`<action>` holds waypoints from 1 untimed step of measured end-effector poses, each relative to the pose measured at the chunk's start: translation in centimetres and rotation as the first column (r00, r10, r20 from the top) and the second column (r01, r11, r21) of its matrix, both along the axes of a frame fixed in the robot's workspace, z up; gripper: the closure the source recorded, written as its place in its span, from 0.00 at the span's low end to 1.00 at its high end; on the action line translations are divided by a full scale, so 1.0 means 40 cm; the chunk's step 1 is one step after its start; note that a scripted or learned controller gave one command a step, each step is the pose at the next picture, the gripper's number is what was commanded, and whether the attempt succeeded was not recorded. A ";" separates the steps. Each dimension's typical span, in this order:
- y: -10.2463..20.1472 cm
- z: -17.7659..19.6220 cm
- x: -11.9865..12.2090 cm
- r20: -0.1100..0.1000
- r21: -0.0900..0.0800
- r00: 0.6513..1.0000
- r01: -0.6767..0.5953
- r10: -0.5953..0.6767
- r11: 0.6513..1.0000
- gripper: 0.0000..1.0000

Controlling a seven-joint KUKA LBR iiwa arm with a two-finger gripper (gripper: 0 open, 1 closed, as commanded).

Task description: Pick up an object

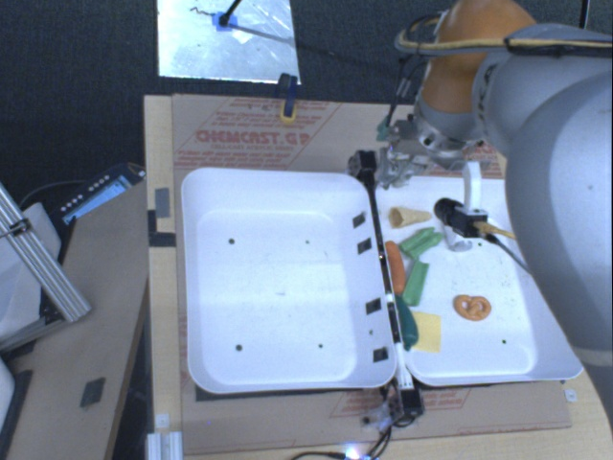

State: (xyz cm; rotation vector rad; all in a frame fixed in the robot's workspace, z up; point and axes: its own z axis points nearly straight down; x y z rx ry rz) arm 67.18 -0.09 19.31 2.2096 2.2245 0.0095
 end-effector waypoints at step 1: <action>0.101 0.167 -0.006 -0.002 0.001 1.000 -0.001 0.001 1.000 1.00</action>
